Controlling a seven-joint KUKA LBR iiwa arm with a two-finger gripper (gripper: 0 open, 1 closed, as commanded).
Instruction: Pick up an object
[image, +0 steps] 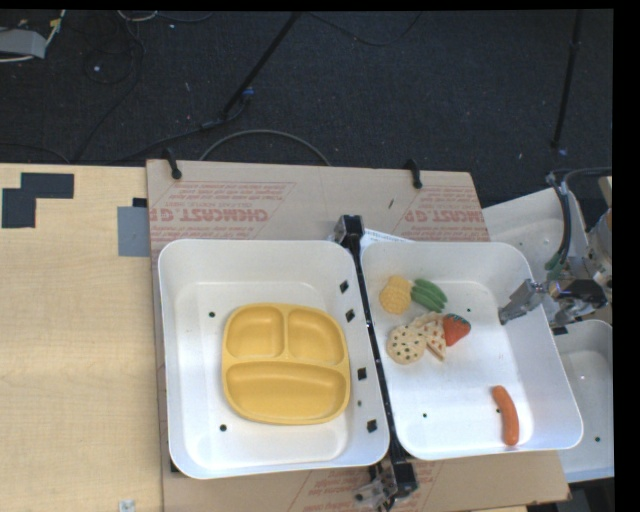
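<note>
In the right bin lie several toy foods. A yellow corn piece and a green pepper sit near the back. In front of them are a spotted cookie, a cracker and a red strawberry, bunched together. An orange sausage lies alone at the front right. My gripper hangs over the bin's right rim, open, with nothing between its fingers. It is well to the right of the strawberry.
The left bin holds a yellow divided plate. A black divider runs between the bins. Cardboard lies under both bins, and a wooden bench top spreads to the left. White equipment stands at the right.
</note>
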